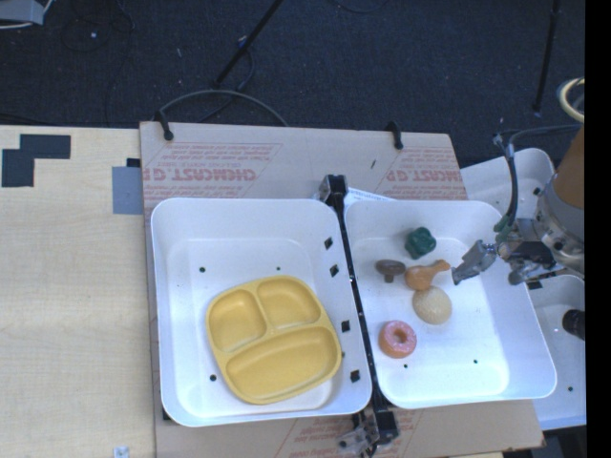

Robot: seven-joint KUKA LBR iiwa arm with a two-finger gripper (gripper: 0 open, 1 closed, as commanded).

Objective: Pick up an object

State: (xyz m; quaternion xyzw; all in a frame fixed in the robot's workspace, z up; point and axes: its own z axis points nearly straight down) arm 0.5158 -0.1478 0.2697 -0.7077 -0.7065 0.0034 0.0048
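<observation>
The right bin (477, 370) holds a dark green block (419, 242), a small grey-brown piece (389, 269), an orange piece (427, 274), a cream ball (431, 305) and a pink doughnut (397, 338). My gripper (496, 267) hangs over the bin's right side, to the right of the orange piece and the cream ball. Its fingers (469, 263) are spread and open, with nothing between them. The left fingertip is close to the orange piece but apart from it.
The left bin (181, 256) holds a yellow divided plate (274, 338). A black divider (347, 294) runs between the bins. Cardboard (286, 165) lies behind them. White hardware and cables (520, 175) stand at the right by the arm.
</observation>
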